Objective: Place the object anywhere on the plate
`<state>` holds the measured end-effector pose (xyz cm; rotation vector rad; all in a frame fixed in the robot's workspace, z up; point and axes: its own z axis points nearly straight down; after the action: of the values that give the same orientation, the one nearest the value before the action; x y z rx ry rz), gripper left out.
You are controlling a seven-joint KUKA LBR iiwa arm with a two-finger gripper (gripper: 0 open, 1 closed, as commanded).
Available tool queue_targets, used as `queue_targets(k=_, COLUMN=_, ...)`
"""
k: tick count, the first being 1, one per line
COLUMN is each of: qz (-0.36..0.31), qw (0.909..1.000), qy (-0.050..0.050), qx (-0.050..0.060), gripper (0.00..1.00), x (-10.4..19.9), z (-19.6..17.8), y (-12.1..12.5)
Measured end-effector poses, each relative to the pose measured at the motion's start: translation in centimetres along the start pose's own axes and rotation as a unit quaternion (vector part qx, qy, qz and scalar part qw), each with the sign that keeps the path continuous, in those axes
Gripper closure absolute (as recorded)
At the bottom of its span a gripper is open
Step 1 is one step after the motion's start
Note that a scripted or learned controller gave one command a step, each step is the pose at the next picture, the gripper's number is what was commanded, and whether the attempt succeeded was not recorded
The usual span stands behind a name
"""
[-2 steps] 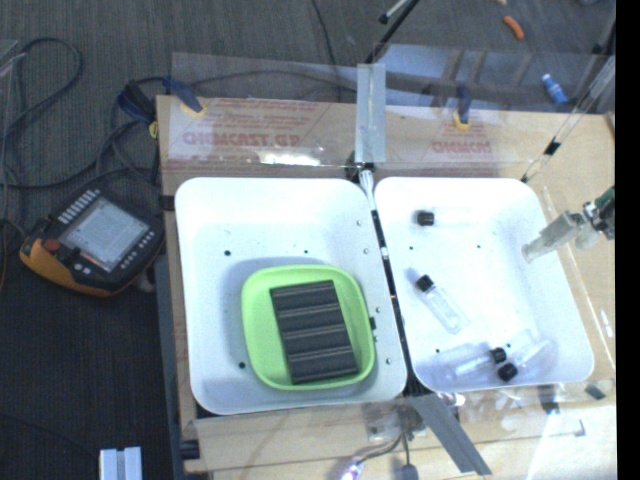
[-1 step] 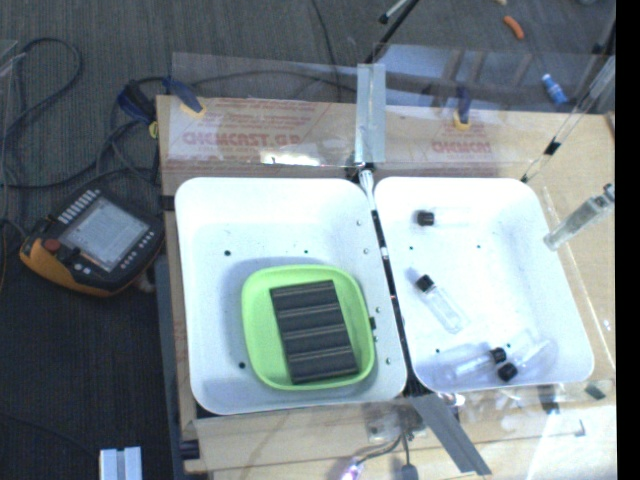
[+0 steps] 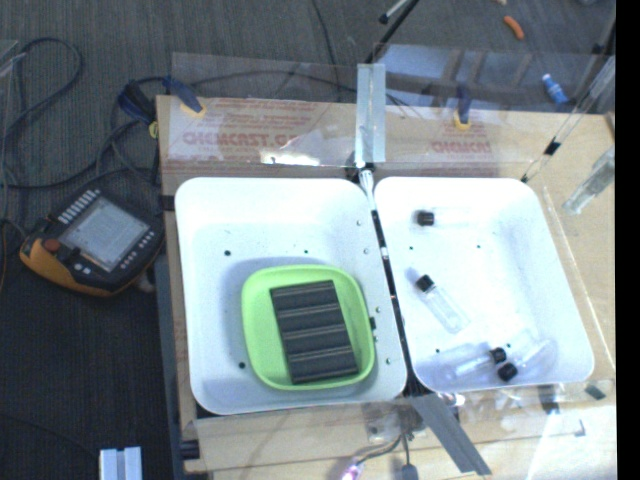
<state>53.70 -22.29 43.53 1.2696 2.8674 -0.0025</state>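
A green square plate (image 3: 258,308) lies in the left bin (image 3: 210,228), toward its front. A dark grey ribbed block (image 3: 314,331) rests flat on the plate, covering most of its middle. In the right bin (image 3: 540,258) lie several clear vials with black caps: one small one near the back (image 3: 425,218), one in the middle (image 3: 438,300), and a pair at the front (image 3: 497,361).
A clear plastic wall (image 3: 300,108) stands behind both bins. A teach pendant (image 3: 95,240) with cables lies on the floor at the left. A metal divider (image 3: 371,118) rises at the back between the bins.
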Motion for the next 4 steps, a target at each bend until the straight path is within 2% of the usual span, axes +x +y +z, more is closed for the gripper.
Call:
queue_targets(k=1, qz=-0.1, qw=0.995, qy=0.0, qx=0.0, gripper=0.0, x=-2.3, z=0.0, y=2.6)
queue_targets(k=2, qz=-0.208, qw=0.9781, qy=0.0, qx=0.0, gripper=0.0, x=-4.3, z=0.0, y=4.8)
queue_targets(k=3, qz=-0.337, qw=0.9414, qy=0.0, qx=-0.001, gripper=0.0, x=-6.4, z=0.1, y=7.2)
queue_targets(k=4, qz=-0.457, qw=0.8893, qy=0.0, qx=-0.001, gripper=0.0, x=-8.2, z=0.0, y=9.3)
